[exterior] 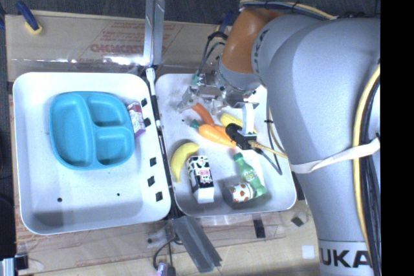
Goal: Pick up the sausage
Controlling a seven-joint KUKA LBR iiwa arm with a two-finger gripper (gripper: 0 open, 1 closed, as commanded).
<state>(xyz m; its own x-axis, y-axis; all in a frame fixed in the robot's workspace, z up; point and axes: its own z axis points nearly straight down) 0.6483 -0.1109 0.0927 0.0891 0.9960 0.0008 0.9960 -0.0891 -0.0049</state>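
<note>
the grey arm fills the right side of the camera view, its orange band bent over the back of the right bin. the left bin holds a blue divided tray, and a small dark red packet lies at the tray's right edge, against the wall between the bins. the gripper sits low over the back left part of the right bin, its metal parts in a clutter that hides the fingers, so i cannot tell how they stand. just in front of it lie two carrots, a shorter one and a longer carrot beside it, with a yellow piece near them. a banana lies at the left of that bin, touching a cow-print milk carton. a green bottle lies to the right, next to a small red and white can. i cannot pick out the sausage for certain; nothing among the items in the right bin reads clearly as one.
</note>
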